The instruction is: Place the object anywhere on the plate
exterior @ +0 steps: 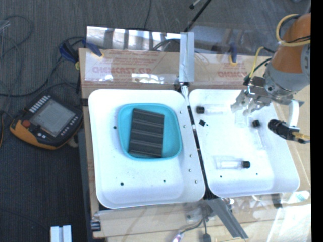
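From the overhead camera I see the left bin holding a teal plate, with a dark ridged block lying flat near its middle, long side running away from me. If that block is the object, it is already resting on the plate and the job looks done.

The gripper hangs over the far right part of the right bin, well apart from the plate. I cannot tell from here whether it is released or clenched, and I see nothing that I could call held.

Below it in that bin lie a clear vial with a black cap, on its side near the front, and a second vial near the back by the divider. A small black piece sits just beside that one, and another lies near the gripper.

If a vial is the object, I judge it light, stiff, smooth and likely to roll or slip. I would close across the middle of its barrel, square to its length, not on the cap. The block looks rigid and light. Its ridges should give grip, so I would take it across the short width.
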`<state>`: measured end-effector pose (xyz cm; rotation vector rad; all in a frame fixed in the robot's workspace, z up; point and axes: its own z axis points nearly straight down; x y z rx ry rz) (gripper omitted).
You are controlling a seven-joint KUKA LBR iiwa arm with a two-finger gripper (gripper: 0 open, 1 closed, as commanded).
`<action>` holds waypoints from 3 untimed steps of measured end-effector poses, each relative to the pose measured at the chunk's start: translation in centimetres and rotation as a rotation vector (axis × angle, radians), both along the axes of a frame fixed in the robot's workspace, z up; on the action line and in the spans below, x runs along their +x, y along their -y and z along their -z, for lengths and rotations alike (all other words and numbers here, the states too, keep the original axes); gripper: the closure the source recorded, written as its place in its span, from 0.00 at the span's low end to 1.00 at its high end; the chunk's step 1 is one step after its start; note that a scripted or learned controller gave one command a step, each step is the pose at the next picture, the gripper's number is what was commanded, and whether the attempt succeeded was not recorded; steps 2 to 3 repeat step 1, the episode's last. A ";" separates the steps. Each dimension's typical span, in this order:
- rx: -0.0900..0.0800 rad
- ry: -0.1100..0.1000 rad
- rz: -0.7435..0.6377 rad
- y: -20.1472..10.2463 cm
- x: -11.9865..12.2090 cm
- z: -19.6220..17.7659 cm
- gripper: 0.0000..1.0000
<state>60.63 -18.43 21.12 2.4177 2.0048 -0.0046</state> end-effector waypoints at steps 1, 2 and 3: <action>0.000 0.000 0.000 0.0 0.0 0.0 0.00; 0.000 0.000 0.000 0.0 0.0 0.0 0.00; 0.000 0.000 0.000 0.0 0.0 0.0 0.00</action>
